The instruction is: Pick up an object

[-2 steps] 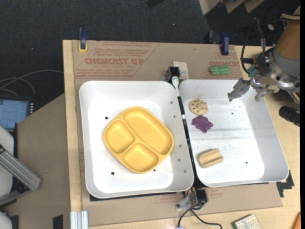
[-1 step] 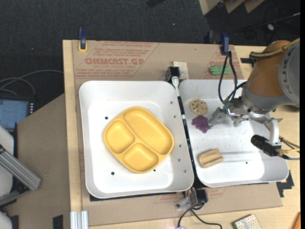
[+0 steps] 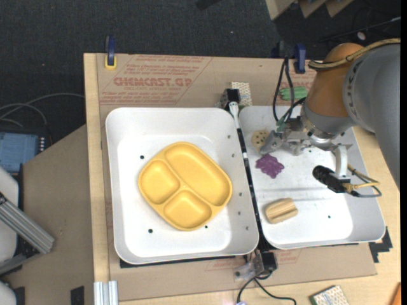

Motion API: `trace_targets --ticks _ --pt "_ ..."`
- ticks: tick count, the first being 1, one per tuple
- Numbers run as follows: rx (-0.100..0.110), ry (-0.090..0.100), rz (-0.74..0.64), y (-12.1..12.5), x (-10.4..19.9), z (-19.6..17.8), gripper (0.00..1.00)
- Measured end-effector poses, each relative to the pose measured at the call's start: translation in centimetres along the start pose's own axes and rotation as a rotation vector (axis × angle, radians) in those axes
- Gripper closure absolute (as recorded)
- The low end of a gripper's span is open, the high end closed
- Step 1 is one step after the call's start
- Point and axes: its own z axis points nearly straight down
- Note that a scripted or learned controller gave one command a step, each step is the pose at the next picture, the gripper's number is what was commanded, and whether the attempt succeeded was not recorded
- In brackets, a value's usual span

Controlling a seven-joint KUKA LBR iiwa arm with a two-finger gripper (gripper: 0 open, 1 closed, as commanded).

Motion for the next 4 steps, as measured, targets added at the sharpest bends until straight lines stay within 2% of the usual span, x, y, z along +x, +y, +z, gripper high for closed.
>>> trace_targets --ticks 1,2,3,4 --pt "-0.002 0.0 0.001 5.1 1.2 -0.2 0.0" --pt "0.009 0.0 0.012 -3.9 -4.4 -0.4 0.0" --pt "0.001 0.0 0.005 -3.4 -3.9 -1.4 1.0" --pt "0.008 0.003 0.006 -7.4 -4.1 -0.1 1.0"
